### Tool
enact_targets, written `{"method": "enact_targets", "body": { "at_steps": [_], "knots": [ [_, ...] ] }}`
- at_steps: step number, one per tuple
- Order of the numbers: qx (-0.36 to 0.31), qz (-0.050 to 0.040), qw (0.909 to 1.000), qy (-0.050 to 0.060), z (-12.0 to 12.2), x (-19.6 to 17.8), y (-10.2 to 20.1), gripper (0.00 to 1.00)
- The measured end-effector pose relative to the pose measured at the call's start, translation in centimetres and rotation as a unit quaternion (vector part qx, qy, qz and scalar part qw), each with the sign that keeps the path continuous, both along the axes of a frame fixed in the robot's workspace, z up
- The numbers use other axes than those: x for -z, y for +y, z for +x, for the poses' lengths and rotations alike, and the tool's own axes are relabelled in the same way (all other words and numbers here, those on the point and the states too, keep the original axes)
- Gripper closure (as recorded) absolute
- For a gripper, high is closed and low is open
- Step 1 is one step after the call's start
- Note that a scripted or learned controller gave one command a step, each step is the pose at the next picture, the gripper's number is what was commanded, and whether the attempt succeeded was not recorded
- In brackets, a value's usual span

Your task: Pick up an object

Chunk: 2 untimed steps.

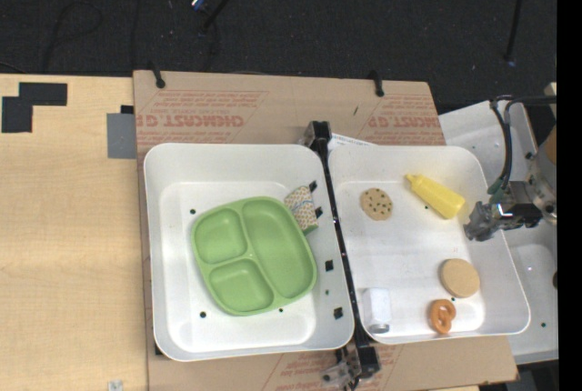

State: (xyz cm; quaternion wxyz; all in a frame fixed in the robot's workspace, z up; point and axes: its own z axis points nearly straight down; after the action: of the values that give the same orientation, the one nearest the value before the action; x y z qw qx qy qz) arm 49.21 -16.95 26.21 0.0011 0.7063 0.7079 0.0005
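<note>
- We find the likely targets scattered loose in the right bin (491,171), each well apart from the others, which we judge suits a program that must single out one thing to lift.
- A yellow bottle-shaped toy (436,195) lies on its side near the far right corner of that bin, its narrow tip pointing toward the bin's middle.
- A round speckled cookie (376,204) rests flat to the bottle's left, nearer the divider.
- A plain tan disc (460,277) sits toward the near right side, and a small orange pretzel shape (442,315) lies just beside it, closer to the near wall.
- A small white cylinder (376,308) lies near the bin's near left corner, hard to make out against the white floor.
- The gripper (479,223) hangs at the right rim of this bin, with the arm reaching in from the right. We cannot tell how its jaws stand, since the head is small and dark against the bin.
- The yellow bottle lies near the gripper, up and to its left; the tan disc lies near it on the other side, toward the front. Nothing is seen between the jaws, so we judge the pick not yet made.
- The left bin (173,198) holds a green divided plate (253,255) lying flat, with a small patterned item (301,206) tucked at its far right edge, touching or overlapping it.
- Both bins rest on a cardboard sheet (273,112) laid on the counter (64,235).
</note>
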Motion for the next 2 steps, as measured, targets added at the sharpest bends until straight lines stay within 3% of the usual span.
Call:
{"method": "enact_targets", "body": {
  "at_steps": [2],
  "knots": [
    [-0.002,0.0018,1.0,0.003,0.9,-0.6,10.6,1.0]
  ]
}}
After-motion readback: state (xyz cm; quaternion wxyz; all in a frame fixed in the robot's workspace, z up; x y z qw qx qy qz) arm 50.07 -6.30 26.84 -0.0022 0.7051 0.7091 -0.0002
